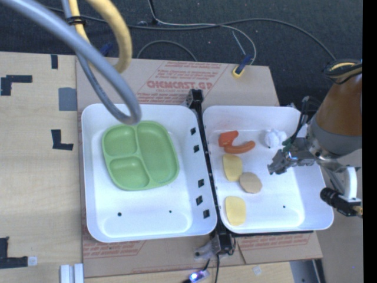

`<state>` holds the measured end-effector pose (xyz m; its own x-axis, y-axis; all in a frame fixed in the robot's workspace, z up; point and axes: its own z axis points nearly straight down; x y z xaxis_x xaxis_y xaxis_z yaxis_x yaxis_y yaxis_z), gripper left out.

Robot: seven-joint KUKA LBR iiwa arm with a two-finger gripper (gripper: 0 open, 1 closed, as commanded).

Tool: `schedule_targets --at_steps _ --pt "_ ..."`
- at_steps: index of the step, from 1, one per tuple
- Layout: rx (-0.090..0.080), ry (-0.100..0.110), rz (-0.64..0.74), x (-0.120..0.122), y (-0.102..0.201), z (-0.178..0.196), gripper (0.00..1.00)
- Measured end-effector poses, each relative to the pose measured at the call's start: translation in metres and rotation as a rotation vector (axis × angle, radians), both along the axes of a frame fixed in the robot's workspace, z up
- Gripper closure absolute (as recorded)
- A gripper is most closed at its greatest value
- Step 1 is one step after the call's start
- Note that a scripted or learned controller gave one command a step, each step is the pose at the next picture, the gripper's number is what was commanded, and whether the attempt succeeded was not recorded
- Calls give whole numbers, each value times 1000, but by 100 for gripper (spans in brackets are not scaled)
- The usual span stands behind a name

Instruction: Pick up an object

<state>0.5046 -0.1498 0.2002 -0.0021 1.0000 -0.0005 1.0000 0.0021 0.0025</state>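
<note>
The right bin (294, 214) holds several small food-like objects: an orange curved piece (227, 138), an orange sausage shape (240, 147), a yellow piece (232, 167), a tan round piece (251, 183), another yellow piece (235, 210) near the front, and a small white lump (271, 138) at the back. My gripper (281, 163) hangs over the right half of this bin, to the right of the tan piece and below the white lump. Nothing shows between its fingers.
The left bin (100, 217) holds a green divided plate (140, 155). A grey hose (88, 52) and a yellow hose (115, 22) cross over the top left. Black clips run along the divider (203, 170) between the bins. Cables lie behind the bins.
</note>
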Motion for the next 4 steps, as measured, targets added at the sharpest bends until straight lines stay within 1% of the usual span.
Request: schedule_targets --at_steps 1,3,4 --pt "0 2 0 1 3 41 100" --pt "1 4 2 39 117 22 100" --pt "1 4 4 61 161 21 100"
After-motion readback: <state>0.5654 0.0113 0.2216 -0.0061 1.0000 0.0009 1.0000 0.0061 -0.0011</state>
